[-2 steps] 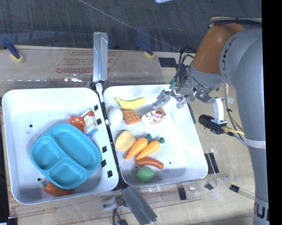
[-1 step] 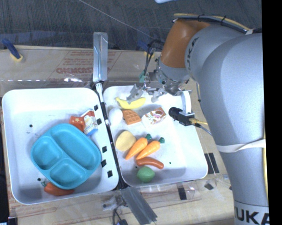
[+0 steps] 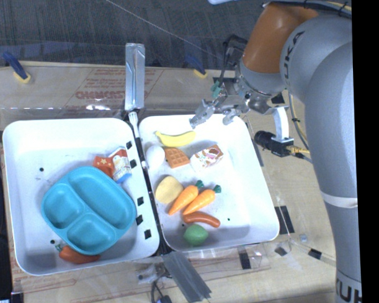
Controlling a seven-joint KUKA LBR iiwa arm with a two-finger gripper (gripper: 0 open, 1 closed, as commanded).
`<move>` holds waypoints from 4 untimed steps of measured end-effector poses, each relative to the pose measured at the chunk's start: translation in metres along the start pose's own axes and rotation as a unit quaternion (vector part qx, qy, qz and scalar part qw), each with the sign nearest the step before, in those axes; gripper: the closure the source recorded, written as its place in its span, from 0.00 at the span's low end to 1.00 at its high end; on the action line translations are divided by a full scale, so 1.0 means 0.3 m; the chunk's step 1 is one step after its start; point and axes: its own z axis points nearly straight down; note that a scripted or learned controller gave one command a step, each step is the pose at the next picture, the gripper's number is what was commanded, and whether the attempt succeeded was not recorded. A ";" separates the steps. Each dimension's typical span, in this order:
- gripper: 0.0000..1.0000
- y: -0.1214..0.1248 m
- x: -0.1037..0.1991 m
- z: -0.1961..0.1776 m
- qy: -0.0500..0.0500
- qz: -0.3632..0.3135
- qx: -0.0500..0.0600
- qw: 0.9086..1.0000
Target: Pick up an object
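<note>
The right bin (image 3: 260, 195) holds several toy foods: a yellow banana (image 3: 175, 138), a white egg (image 3: 155, 156), a brown waffle (image 3: 177, 158), a pink-and-white pastry (image 3: 208, 157), a pale yellow lump (image 3: 168, 189), two orange carrots (image 3: 190, 200), a red sausage (image 3: 202, 219) and a green lime (image 3: 195, 234). My gripper (image 3: 213, 118) hangs over the bin's far rim, just right of and above the banana. It is open with nothing between its fingers (image 3: 199, 117).
The left bin (image 3: 22, 160) carries a blue divided tray (image 3: 88, 209), a red-and-white carton (image 3: 115, 164) at its far right corner and a red item (image 3: 75, 254) poking out under the tray's near edge. A metal divider post (image 3: 135, 75) rises between the bins.
</note>
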 end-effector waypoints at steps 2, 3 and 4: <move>1.00 -0.055 0.108 0.410 0.001 -0.058 0.004 0.998; 0.00 -0.055 0.109 0.411 0.001 -0.058 0.005 0.998; 0.00 -0.215 0.141 0.350 0.001 -0.088 0.003 0.996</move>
